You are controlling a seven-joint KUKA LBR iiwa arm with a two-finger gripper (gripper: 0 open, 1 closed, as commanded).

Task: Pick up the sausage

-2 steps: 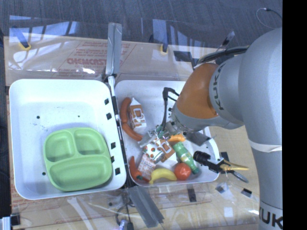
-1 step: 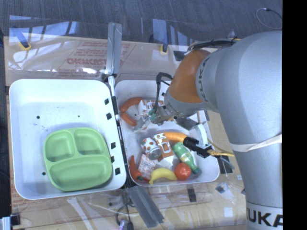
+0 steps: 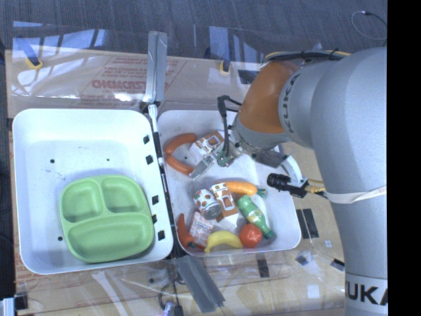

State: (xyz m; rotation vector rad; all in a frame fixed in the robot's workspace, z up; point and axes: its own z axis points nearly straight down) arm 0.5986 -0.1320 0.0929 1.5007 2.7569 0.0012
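From the camera view the pincer (image 3: 209, 155) hangs low in the right bin (image 3: 279, 241), its tips spread apart, with nothing seen pinched between them. The sausage (image 3: 179, 153), a curved orange-red piece, lies just to the left of the tips beside the bin's left wall, and a small patterned packet (image 3: 209, 143) sits right at the tips. The likely risk is that the tips close on the packet, or nudge the sausage against the wall.
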